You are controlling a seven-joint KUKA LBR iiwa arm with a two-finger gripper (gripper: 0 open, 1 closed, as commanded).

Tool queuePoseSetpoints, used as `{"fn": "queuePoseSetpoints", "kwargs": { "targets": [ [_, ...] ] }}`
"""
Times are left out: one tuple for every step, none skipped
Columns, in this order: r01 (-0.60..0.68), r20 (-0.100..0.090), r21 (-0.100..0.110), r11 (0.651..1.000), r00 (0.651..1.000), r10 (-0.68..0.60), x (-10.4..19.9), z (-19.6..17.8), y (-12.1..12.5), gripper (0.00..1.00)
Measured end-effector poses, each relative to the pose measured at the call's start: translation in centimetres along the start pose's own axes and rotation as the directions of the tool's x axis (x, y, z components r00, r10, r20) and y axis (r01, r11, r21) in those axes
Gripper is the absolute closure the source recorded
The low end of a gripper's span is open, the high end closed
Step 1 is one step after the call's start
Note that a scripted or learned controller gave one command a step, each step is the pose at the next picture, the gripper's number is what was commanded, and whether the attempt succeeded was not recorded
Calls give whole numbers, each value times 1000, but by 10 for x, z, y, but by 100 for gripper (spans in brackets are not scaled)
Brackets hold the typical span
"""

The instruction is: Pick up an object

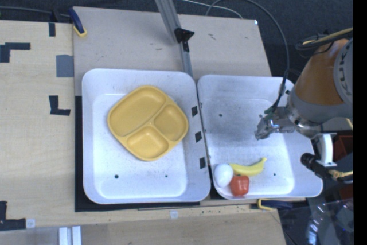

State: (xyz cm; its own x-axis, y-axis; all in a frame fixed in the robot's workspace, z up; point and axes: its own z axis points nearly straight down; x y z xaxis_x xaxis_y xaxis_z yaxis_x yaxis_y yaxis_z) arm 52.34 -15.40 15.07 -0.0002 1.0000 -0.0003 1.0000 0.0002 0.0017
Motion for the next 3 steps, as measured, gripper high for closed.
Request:
{"fn": "queuePoseSetpoints", "kwargs": {
  "targets": [
    [0,1,-2,1000,1000,0,-5,-58,-6,100],
    [1,0,0,1000,1000,-1,-5,-81,-6,100],
    [6,-2,3,1000,1000,-6,41,-87,-8,100]
  ]
}}
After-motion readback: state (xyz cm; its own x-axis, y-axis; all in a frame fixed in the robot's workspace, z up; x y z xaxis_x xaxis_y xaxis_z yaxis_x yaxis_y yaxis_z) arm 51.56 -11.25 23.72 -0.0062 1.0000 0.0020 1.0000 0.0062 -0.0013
